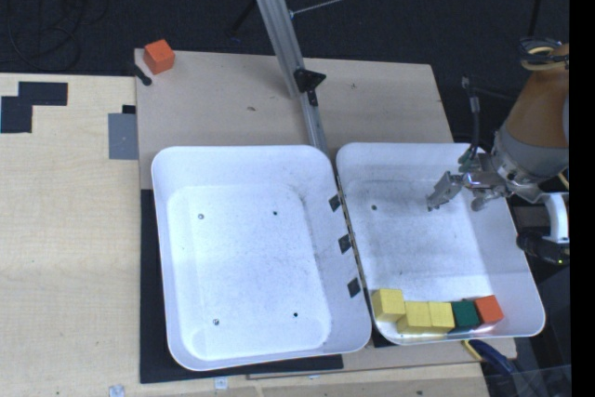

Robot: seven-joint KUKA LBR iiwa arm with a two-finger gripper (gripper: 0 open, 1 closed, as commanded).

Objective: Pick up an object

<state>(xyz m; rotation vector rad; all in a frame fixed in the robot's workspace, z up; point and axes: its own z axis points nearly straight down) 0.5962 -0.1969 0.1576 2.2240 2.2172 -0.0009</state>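
A: Blocks [437, 312], yellow, green and orange, sit in a row along the near edge of the right bin [409, 237].

B: And the hand [456, 189]?

A: Over that bin's far right part, well apart from them, fingers spread, nothing between them. An orange cube [159, 56] lies on the table [223, 102].

The grey arm [539, 121] reaches in from the right, its end effector [444, 192] angled down-left.

Grey arm [544, 139] with an orange band — ending in a small grey metal claw [444, 193].
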